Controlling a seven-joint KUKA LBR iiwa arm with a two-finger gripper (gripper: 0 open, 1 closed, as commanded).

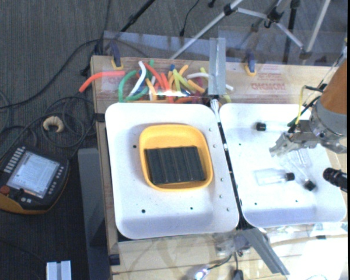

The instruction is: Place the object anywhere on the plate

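Clear plastic object with a dark cap lies flat on the floor of the right bin, toward its middle, with the cap end pointing right. Plate, yellow and square with a dark ribbed insert, sits in the centre of the left bin, well apart from the object. Pincer hangs over the right bin, above and slightly right of the object; its fingers are spread and nothing sits between them. Small dark pieces lie at the right bin's upper left and right side. Coloured tubes are heaped on the worktop behind the bins. Handheld controller rests on the floor to the left.
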